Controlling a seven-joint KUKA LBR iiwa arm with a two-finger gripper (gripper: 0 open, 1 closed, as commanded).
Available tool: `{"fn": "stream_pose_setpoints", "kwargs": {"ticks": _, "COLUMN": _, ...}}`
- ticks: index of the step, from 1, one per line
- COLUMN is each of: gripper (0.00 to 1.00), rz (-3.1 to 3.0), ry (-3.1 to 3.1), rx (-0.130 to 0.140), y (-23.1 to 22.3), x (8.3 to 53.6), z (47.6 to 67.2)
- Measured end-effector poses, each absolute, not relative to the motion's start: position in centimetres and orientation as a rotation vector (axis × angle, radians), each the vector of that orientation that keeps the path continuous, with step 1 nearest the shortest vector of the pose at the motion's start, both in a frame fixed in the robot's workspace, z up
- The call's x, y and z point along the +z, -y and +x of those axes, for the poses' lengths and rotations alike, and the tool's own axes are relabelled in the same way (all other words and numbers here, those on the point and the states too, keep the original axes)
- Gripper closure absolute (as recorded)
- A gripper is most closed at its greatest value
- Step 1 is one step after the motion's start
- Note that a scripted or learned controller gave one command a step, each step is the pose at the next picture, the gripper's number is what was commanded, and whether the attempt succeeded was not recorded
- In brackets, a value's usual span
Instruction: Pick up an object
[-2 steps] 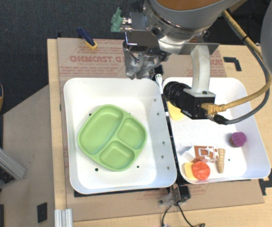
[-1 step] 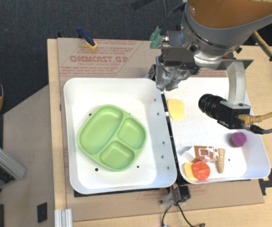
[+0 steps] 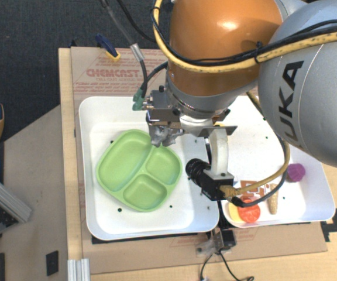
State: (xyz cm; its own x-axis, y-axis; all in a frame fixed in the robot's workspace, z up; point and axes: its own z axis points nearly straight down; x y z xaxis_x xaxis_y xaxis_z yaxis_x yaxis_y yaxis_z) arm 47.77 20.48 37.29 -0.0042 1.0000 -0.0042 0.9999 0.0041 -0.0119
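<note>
Left bin: a green divided plate lies flat. The gripper sits at the plate's upper right rim; whether it grasps anything cannot be told. Right bin: a red object, an orange cone and a purple object.

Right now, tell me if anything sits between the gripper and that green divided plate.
Nothing visible does. The gripper hangs right over the far rim of the green divided plate in the left bin, with no other object lying between them. The small items sit apart in the right bin.
</note>
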Motion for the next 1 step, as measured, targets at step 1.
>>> {"fn": "stream_pose_setpoints", "kwargs": {"ticks": 1, "gripper": 1.0, "rz": -2.22, "ry": 2.23, "rx": -0.028, "y": -22.59, "x": 51.73, "z": 47.94}}
